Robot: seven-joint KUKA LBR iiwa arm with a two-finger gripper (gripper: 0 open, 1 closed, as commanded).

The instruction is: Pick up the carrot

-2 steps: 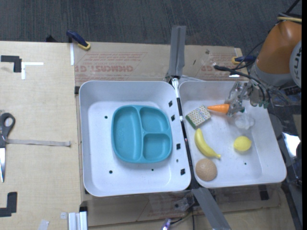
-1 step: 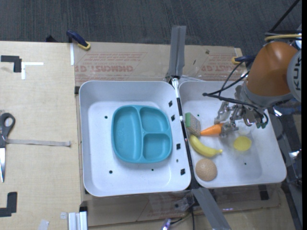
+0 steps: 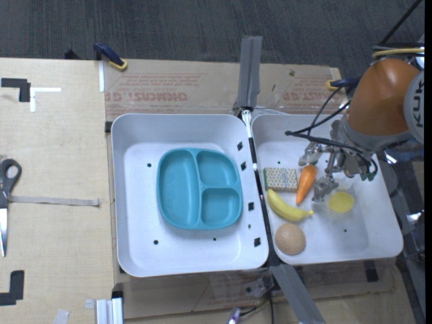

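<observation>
Scissors [image 3: 8, 181] lie at the far left of the worktop [image 3: 54, 147]. The left bin [image 3: 128, 248] holds a blue divided plate [image 3: 200, 188]. In the right bin [image 3: 364, 248], a waffle-like block [image 3: 281, 178] sits by the divider, with a banana [image 3: 289, 208] and a tan ball [image 3: 290, 238] below it. The carrot [image 3: 305, 185] stands tilted between the end effector's [image 3: 317, 174] fingers, which are closed around it, a yellow lemon [image 3: 341, 202] just to its right

Your carrot [image 3: 305, 184]: orange, tapered, lying in right bin [image 3: 378, 245], roughly centre. Long axis runs 1 to 7 o'clock, thick end up, tip touching banana [image 3: 289, 207] at 7 o'clock.
</observation>
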